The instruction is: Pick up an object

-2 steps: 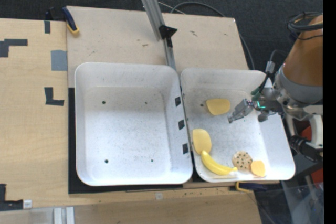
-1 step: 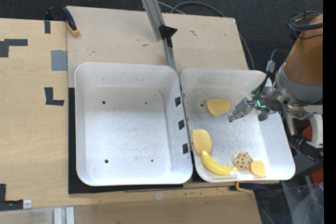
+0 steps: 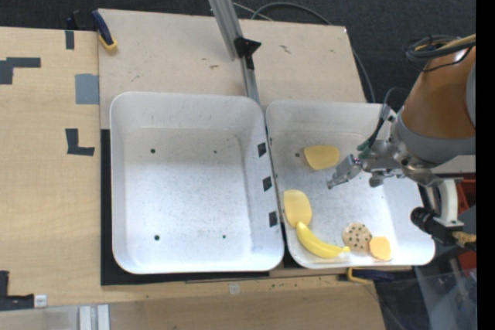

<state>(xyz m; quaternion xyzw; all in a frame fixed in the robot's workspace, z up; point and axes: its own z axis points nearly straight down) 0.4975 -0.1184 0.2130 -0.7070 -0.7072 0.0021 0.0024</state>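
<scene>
Camera view. The gripper (image 3: pixel 346 173) hangs over the right bin (image 3: pixel 402 255), toward its middle, with the arm's grey wrist and orange band coming in from the right. Whether its jaws stand wide or narrow cannot be told from this slant; nothing is seen between them.

Taking the gripper as landmark: a pale yellow lump (image 3: pixel 321 157) lies just up and left of it, the nearest thing, and reads as the likely target. A second yellow piece (image 3: pixel 297 206) sits lower left, close to the bin's left wall. A banana (image 3: pixel 317 243) lies further down, its long axis running from upper left to lower right along the front wall. A speckled cookie (image 3: pixel 356 235) and a small orange piece (image 3: pixel 380 247) lie below, just beside each other.

Judgement: the move turns on a short shift up-left, then a descent onto the lump.

Surface: smooth white bin floor, shallow walls. The lump has open floor all round it. The left bin (image 3: pixel 131 166) sits beside it on the counter (image 3: pixel 46 112).
</scene>
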